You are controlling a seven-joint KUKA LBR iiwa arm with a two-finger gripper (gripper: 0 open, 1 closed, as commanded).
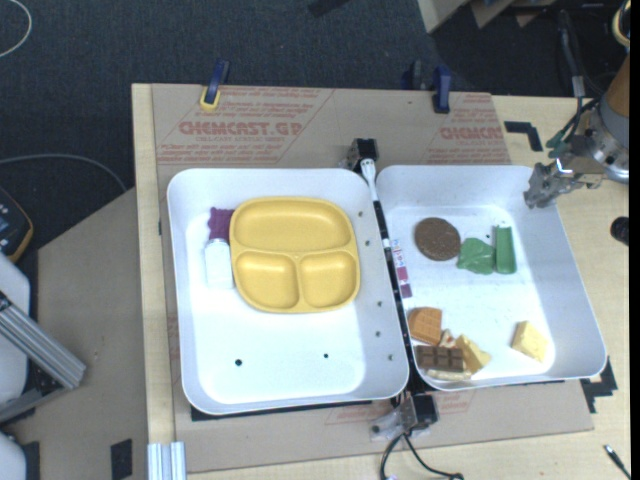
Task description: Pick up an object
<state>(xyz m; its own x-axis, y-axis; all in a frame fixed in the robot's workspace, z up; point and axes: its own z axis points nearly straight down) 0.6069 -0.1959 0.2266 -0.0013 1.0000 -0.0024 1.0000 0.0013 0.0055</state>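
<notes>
Objects for picking lie in the right bin: a brown disc and green pieces at centre right of the frame, a yellow wedge and brown-and-tan blocks lower down. None is lifted. The gripper hovers at the bin's upper-right corner; whether it is spread or closed cannot be told. Nothing is visibly held, so the pick is not yet made. The left bin holds a yellow tray.

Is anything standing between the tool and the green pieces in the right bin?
Nothing visible does. The tool sits at the right bin's upper right corner, and only bare white floor lies between it and the green pieces.
</notes>
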